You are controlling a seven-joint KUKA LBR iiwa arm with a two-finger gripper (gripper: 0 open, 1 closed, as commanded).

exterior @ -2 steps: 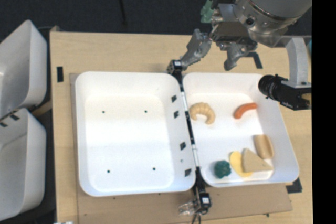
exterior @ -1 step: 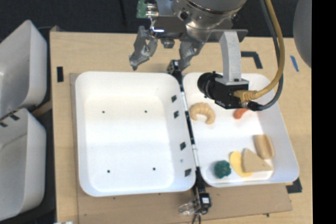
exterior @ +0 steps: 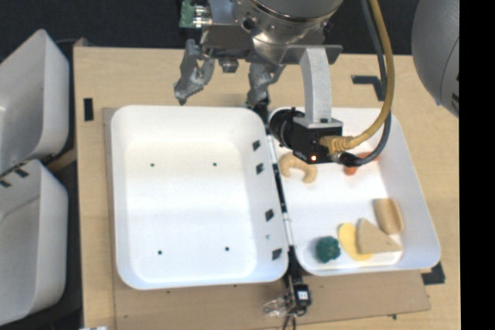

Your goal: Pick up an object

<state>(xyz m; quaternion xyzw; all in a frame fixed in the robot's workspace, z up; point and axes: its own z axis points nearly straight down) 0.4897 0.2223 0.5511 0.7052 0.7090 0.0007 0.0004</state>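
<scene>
The gripper (exterior: 220, 93) hangs above the far rim of the left bin (exterior: 124, 189), its two fingers spread wide with nothing between them. One fingertip (exterior: 182, 95) sits over the bench beyond the bin's back edge; the other is near the seam between the bins. The objects lie in the right bin (exterior: 414, 197), well apart from the gripper: a tan curved piece (exterior: 300, 168) near the divider (partly under a black camera unit (exterior: 303, 137) on the wrist), a small red item (exterior: 350, 170), a teal lump (exterior: 327, 247), a yellow disc (exterior: 348, 241), a beige wedge (exterior: 377, 239) resting on the disc, and a tan bread-like piece (exterior: 389, 215).
</scene>
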